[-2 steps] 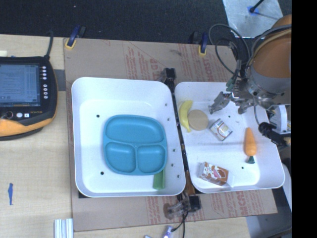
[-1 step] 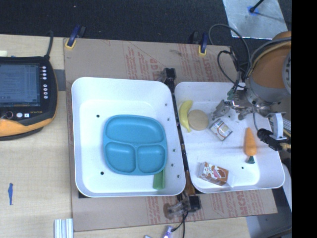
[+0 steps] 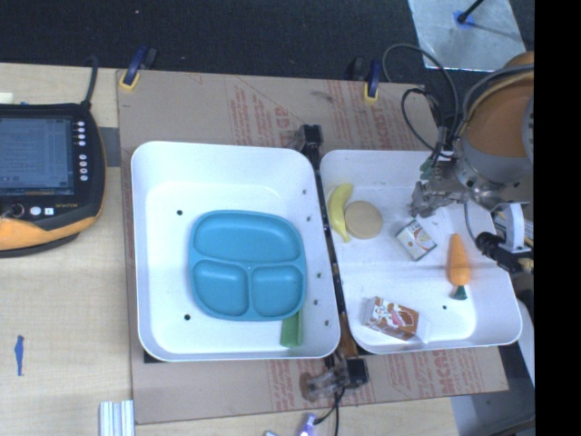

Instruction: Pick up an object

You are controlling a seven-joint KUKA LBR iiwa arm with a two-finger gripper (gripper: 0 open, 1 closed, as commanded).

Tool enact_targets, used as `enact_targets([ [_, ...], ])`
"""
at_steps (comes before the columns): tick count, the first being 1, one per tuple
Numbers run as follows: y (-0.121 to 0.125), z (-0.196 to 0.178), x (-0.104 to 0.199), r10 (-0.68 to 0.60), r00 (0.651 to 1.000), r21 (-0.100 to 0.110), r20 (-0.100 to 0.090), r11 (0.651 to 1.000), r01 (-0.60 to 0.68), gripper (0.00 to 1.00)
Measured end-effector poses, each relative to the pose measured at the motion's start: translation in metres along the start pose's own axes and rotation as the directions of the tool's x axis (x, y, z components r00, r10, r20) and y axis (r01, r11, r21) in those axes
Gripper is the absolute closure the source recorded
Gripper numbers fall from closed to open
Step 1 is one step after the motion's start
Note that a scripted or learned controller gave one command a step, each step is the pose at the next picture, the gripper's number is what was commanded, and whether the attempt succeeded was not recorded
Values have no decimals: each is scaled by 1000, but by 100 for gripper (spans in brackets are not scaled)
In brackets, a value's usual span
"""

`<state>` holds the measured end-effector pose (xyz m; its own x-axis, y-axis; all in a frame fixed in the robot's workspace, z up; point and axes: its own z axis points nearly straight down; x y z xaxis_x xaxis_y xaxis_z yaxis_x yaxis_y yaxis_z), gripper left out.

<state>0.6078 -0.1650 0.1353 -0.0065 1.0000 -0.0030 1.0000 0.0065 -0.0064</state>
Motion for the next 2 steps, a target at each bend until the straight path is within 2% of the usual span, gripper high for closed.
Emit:
enact_targets([
  [1, -55, 37, -8, 1, 1000, -2, -2, 1000, -1, 100],
  [2, -55, 37, -8, 1, 1000, -3, -2, 1000, -1, 0],
])
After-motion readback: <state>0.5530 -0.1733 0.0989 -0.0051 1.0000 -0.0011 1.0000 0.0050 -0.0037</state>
